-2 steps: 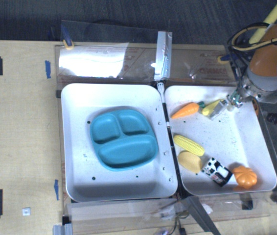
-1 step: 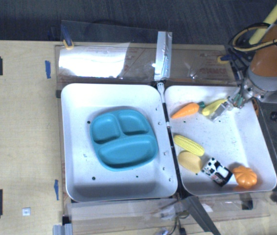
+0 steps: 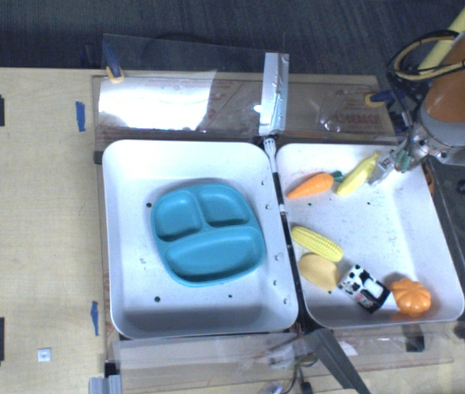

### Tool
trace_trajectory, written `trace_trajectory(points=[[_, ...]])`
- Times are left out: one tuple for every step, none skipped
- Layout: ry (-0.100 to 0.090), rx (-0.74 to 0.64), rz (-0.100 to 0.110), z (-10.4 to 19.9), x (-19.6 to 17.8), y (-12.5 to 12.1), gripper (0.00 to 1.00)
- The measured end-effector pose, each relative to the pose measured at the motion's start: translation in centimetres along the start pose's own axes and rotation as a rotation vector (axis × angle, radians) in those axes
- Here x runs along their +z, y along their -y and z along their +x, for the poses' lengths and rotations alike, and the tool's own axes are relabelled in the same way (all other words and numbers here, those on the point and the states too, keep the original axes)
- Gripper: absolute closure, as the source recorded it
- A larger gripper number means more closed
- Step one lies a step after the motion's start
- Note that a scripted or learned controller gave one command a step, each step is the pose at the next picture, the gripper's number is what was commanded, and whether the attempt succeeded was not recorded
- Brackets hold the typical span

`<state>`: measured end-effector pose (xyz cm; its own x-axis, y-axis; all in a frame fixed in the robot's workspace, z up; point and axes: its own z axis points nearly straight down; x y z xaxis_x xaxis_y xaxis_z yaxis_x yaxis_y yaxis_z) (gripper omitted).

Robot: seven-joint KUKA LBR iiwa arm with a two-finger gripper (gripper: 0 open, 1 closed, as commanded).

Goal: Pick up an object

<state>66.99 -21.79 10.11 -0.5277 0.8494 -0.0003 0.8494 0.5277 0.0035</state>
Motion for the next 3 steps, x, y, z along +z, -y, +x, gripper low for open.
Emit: trace_trajectory(points=[[0.007, 0.398, -0.004, 2.6, -10.6, 5.3, 1.0], [0.013, 0.264, -0.009, 4.8, -23.9, 8.8, 1.0], [0.002, 0.138, -0.001, 13.2, -24.9, 8.6, 1.0]])
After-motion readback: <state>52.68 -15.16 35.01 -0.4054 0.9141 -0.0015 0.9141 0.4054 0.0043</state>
